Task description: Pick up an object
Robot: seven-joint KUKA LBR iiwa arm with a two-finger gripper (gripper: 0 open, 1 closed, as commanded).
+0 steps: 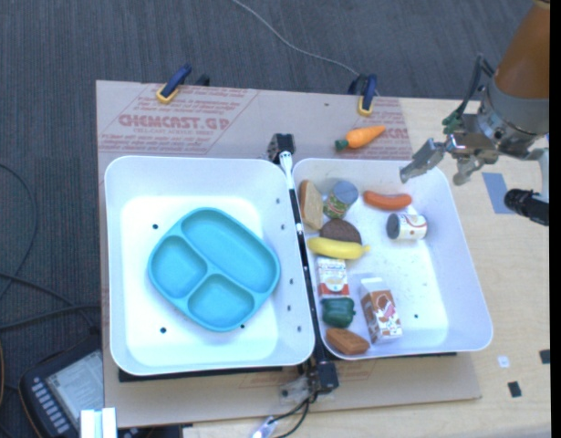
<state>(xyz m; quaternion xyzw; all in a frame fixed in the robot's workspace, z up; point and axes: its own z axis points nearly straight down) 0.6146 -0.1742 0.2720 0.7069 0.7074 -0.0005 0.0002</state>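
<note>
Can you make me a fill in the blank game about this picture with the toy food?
1. The blue plate lies in the ____ bin.
2. The carrot lies on the bench, ____ both bins.
3. The banana is colored ____.
4. The tool hangs over the right bin's far ____ corner.

Missing words: left; outside; yellow; right
</note>
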